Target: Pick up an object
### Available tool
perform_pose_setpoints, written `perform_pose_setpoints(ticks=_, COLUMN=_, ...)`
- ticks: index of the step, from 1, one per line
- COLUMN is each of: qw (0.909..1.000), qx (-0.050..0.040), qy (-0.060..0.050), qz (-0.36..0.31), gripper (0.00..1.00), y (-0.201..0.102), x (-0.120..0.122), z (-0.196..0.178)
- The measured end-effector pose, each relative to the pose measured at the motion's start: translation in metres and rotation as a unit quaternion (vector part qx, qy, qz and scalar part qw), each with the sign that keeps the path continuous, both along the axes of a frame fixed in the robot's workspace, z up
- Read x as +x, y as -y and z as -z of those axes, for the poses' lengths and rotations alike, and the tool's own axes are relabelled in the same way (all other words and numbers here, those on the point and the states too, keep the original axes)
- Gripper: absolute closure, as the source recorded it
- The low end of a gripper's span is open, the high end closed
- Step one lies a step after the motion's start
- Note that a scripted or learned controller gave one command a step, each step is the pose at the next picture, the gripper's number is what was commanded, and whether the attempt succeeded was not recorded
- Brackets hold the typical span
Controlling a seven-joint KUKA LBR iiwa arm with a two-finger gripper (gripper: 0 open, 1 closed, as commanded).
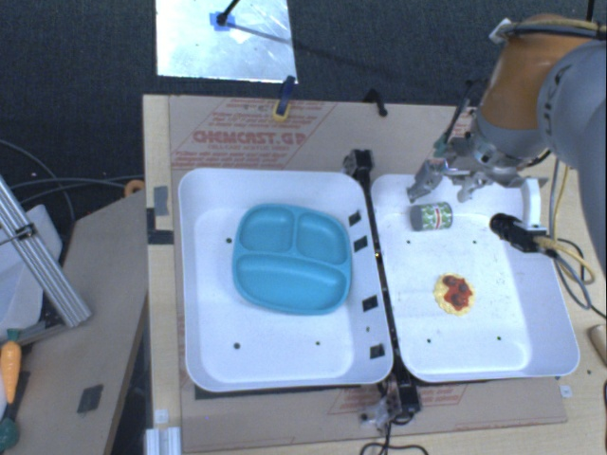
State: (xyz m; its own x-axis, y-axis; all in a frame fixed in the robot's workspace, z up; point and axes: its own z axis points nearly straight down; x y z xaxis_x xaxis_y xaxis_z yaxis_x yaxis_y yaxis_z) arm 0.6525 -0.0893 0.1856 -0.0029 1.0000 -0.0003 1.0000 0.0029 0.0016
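End effector (444, 184) spread open, empty, just above small can (432, 217) lying in right bin (541, 349), poised to grasp; pizza toy (455, 293) below can.

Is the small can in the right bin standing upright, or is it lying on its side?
On its side. The can shows its long green-and-white label, one round end facing left, on the floor of the right bin below the gripper.

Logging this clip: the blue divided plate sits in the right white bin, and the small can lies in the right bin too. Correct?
Not quite. The camera view shows the blue divided plate in the left white bin; the small green-labelled can does lie in the right white bin.
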Motion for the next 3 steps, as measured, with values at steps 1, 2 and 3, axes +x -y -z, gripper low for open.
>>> perform_pose_setpoints(ticks=1, qw=1.0000, qx=0.0034, qy=-0.001, qz=-0.007, gripper=0.00, y=-0.132, x=-0.043, z=0.001)
perform_pose_setpoints(ticks=2, qw=1.0000, qx=-0.0010, qy=0.002, qz=0.003, gripper=0.00, y=-0.055, x=-0.007, z=0.000)
perform_pose_setpoints(ticks=3, qw=1.0000, qx=0.0014, qy=0.006, qz=-0.002, gripper=0.00, y=-0.094, x=-0.054, z=-0.119)
